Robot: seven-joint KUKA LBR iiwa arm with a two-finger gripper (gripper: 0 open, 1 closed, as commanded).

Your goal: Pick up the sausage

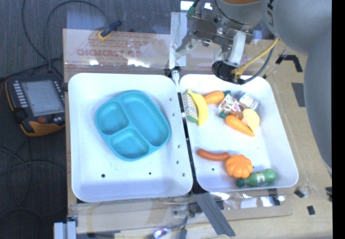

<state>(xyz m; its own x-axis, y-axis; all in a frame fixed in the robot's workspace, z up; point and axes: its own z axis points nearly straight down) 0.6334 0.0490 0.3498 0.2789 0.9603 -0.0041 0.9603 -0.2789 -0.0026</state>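
The sausage point(213, 154), a short reddish-orange link, lies flat in the right bin point(280, 146) near its front, just left of a small orange pumpkin point(239, 165). My gripper point(209, 36) hangs above the bench beyond the far rim of the bins, near the seam between them, well away from the sausage and high over it. Nothing shows in its grasp.
The right bin also holds a banana point(200, 109), two carrots point(239, 125) point(214, 96), a small printed box point(230, 106) and a green bottle-like toy point(257, 177). A blue divided plate point(132, 124) sits in the left bin point(81, 168). A teach pendant point(35, 100) lies left of the bench.
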